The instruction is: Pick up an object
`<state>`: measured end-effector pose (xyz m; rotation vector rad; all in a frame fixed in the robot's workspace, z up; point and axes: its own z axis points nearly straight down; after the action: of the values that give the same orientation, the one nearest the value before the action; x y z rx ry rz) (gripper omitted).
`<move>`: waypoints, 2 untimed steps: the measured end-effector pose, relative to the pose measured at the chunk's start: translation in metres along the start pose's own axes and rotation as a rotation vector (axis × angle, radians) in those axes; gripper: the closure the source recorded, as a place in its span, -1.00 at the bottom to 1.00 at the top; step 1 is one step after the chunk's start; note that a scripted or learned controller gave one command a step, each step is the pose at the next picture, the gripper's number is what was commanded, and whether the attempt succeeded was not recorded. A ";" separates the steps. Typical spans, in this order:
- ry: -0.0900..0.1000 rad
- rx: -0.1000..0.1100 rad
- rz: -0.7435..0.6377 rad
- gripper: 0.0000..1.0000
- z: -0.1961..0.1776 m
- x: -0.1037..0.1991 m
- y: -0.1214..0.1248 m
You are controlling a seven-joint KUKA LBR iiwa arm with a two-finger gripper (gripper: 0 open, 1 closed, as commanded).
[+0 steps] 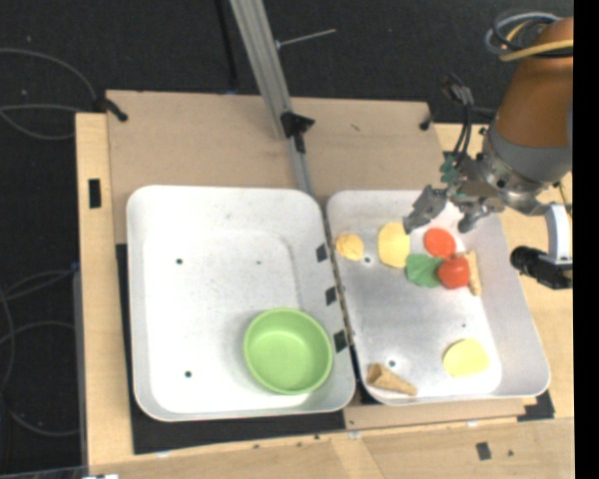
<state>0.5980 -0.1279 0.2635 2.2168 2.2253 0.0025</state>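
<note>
My arm [539, 78] is cut off at the right edge, so most of it is out of sight. My wrist is a tangle of grey metal and wires, and that part is hard to make out.

My gripper [445, 216] hangs over the far end of the right bin [509, 367]. My two fingers [422, 210] are spread apart, and there is nothing between them. They seem to sit just above the toys, but from this slanted look I cannot tell if a tip is touching one.

Right below my fingers is a little heap of toys. There is a red round toy [439, 241] on the far side, and a second red piece [455, 271] just beside it, nearer the front. A green piece [421, 268] is pressed up against them. A yellow toy [393, 244] sits on the left of the heap, touching it. The heap is so tight that I cannot say where one toy ends and the next begins.

A small yellow bit [349, 246] lies near the bin's left wall. A yellow round slice [465, 357] and a tan cone-like thing [390, 378] lie at the near end, well apart from the heap.

A green bowl [288, 350] stands upright in the near right corner of the left bin [180, 228]. A grey pole [262, 48] slants over the bench [200, 138] behind the bins.
</note>
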 end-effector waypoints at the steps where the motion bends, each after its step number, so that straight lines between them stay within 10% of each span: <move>1: 0.001 0.000 0.000 -1.00 0.000 0.000 0.000; 2: -0.004 0.005 0.005 -1.00 0.051 -0.005 0.009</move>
<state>0.6074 -0.1324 0.2125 2.2232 2.2197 -0.0071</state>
